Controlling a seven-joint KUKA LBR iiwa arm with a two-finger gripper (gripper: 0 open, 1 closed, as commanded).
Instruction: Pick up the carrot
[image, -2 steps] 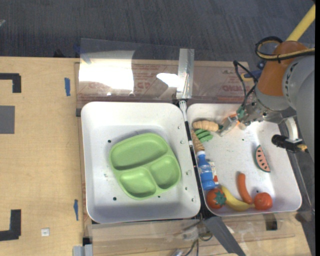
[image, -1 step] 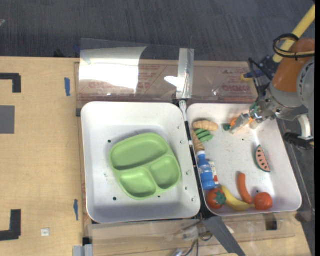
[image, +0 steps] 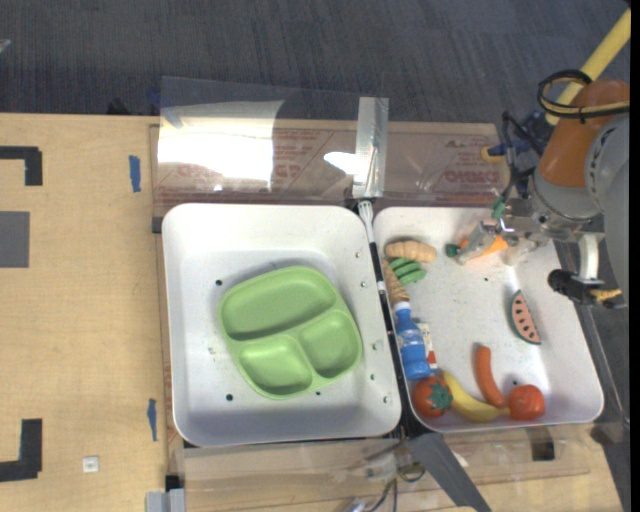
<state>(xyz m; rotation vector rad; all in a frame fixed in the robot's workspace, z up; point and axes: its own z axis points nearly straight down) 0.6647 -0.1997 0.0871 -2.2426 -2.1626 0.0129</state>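
The carrot (image: 480, 248) is a small orange piece with a green top pointing left. It lies at the back of the right bin (image: 590, 385), near its far wall. My gripper (image: 503, 228) hangs at the carrot's right end, just above or touching it. The grey wrist and orange band reach in from the right behind it. From this angle I cannot tell whether the carrot sits between the gripper's tips.
The right bin also holds a tan bread roll (image: 411, 248), a green toy (image: 405, 268), a blue bottle (image: 410, 337), a watermelon slice (image: 523, 317), a long red-orange piece (image: 485, 372), a banana (image: 472, 402) and two red fruits. A green divided plate (image: 290, 330) lies in the left bin.
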